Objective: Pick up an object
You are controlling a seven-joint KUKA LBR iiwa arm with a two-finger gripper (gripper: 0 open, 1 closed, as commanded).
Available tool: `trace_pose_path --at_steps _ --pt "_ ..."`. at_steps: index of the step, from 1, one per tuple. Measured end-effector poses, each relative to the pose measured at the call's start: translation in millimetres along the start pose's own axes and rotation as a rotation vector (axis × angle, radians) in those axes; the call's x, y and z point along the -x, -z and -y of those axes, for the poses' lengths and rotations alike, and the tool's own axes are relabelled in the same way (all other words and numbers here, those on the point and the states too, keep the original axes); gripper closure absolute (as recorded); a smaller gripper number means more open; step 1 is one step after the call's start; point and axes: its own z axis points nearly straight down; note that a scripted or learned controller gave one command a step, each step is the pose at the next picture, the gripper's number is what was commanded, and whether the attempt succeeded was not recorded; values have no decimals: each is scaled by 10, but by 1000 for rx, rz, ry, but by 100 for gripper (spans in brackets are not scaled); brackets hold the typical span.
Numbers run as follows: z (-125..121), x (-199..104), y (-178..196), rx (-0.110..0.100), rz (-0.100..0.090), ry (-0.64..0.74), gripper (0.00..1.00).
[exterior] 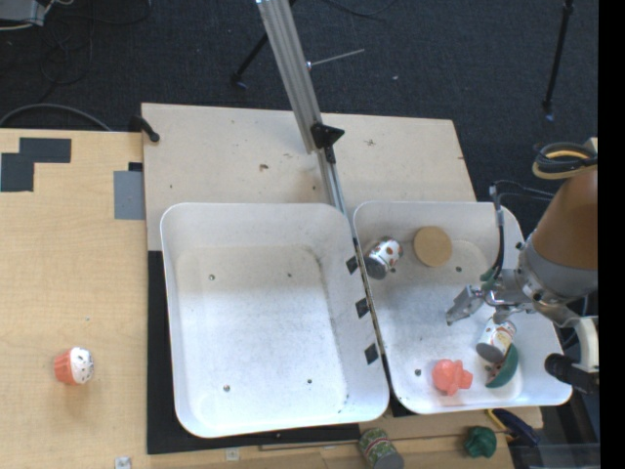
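Note:
The right bin [420,320] holds several small things. A tan round disc [432,246] lies near its far wall, with a silver and red cup-like object [384,256] to its left by the divider. At the near edge sit a pink lump [450,376], a green curved piece [505,369] and a small white bottle-like item [496,340]. My gripper [480,311] hangs low at the bin's right side, just above the white item. It stands open, one finger splayed to the left, and nothing shows between the fingers.
The left bin [195,262] sits beside the right one. A slanted aluminium bar [298,81] reaches down to the divider between them. A red and white object [73,366] lies on the wooden bench at left. Two green things [376,446] [479,442] rest below the bins.

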Motion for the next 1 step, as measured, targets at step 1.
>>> trace_pose_path --at_steps 1 --pt "-9 -2 -473 7 3 -2 0"
